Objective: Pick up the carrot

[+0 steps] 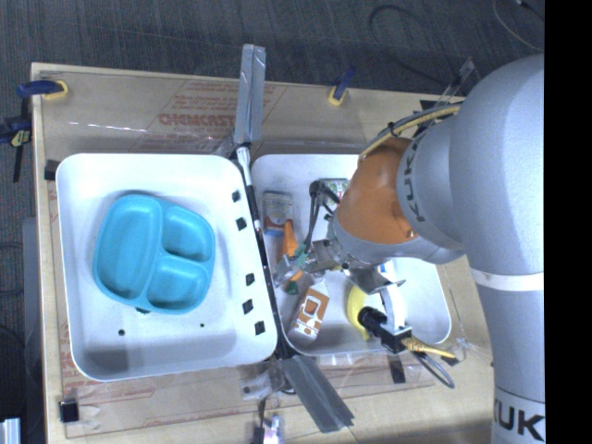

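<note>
Left bin [83,340]: holds a blue divided plate [155,251], well apart from the work.

Right bin [435,326]: clutter along its 9 o'clock wall. The carrot [289,239], a short orange piece, lies there, just at 6 o'clock of a small packet [277,208]. An orange-and-white carton [312,314] sits toward 6 o'clock; a yellow item [357,305] near it.

The gripper [313,259] hangs low just at 4 o'clock of the carrot, under the arm's orange band [375,202].

Judged step: final approach, grasp not made. Next move calls for centring over the carrot, clear of the wall and packet.

Fingers: cannot tell, spread or pressed together; the wrist covers them. Bin middle hidden by the arm.
</note>
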`<state>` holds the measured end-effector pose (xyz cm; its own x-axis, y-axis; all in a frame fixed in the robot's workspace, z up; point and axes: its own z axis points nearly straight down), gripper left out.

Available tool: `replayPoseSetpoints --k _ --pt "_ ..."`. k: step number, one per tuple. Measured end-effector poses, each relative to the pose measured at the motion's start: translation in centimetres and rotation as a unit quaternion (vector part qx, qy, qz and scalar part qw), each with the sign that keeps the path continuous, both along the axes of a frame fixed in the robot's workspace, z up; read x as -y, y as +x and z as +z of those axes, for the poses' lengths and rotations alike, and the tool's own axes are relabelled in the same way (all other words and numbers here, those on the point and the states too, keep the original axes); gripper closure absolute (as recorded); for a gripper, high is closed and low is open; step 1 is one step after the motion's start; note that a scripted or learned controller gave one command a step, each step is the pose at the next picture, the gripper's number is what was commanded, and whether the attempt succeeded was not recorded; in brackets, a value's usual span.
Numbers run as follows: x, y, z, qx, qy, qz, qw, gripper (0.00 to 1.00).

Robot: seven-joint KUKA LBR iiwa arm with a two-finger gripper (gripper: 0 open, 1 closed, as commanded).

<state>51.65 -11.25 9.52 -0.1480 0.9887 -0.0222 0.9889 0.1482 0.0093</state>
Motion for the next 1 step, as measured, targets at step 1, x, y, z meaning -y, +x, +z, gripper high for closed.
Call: replayPoseSetpoints --k 1 --pt "-0.47 -0.08 0.86 -0.005 0.0052 0.005 1.0 1.0"
